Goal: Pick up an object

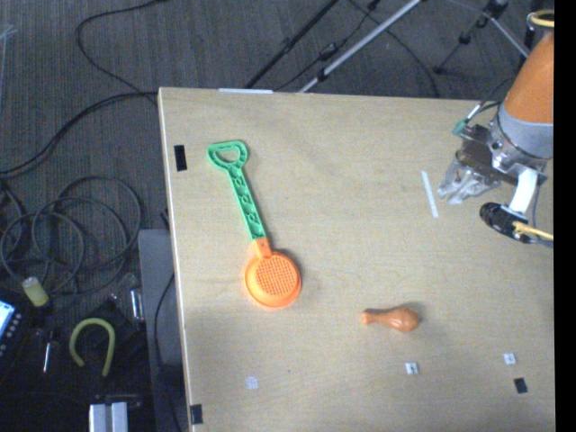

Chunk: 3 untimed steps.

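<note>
A toy skimmer lies on the tan bench top at centre left, with a green handle (241,193) and a round orange mesh head (273,280). A small orange drumstick-shaped piece (393,318) lies to the lower right of it. My gripper (463,185) hangs near the right edge, below the orange band of the arm (533,88). It is well away from both objects, up and to the right of the drumstick piece. Nothing shows under it but bare bench.
A thin white strip (429,193) lies just left of the gripper. Small black and white markers (411,368) dot the bench's front part and left edge (180,157). Cables (72,214) and tripod legs (387,16) lie on the dark floor to the left and behind.
</note>
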Motion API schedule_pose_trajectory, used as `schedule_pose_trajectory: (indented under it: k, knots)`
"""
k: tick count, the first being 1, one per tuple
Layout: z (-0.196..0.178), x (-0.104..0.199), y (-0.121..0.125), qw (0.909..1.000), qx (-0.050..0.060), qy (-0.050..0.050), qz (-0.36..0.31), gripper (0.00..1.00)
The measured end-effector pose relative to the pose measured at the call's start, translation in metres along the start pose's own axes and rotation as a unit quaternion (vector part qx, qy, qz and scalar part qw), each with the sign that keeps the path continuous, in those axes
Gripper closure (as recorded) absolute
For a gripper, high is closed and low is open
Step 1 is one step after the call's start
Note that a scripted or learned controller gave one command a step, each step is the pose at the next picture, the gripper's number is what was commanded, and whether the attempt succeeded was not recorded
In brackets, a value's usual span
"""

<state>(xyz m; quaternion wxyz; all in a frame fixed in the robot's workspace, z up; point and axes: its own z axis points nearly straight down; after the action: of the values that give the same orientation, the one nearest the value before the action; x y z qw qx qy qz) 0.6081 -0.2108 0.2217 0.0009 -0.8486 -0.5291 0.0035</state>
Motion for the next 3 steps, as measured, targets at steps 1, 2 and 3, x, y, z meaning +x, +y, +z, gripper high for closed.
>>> schedule_pose_trajectory:
  k: [1,2,3]
  knots:
    - [0.0,0.0,0.0,1.0,0.0,0.0,0.0,0.0]
    - [-0.008,0.0,0.0,1.0,0.001,0.0,0.0,1.0]
    - [-0.024,0.019,0.043,0.9985,-0.001,0.001,0.055,1.0]
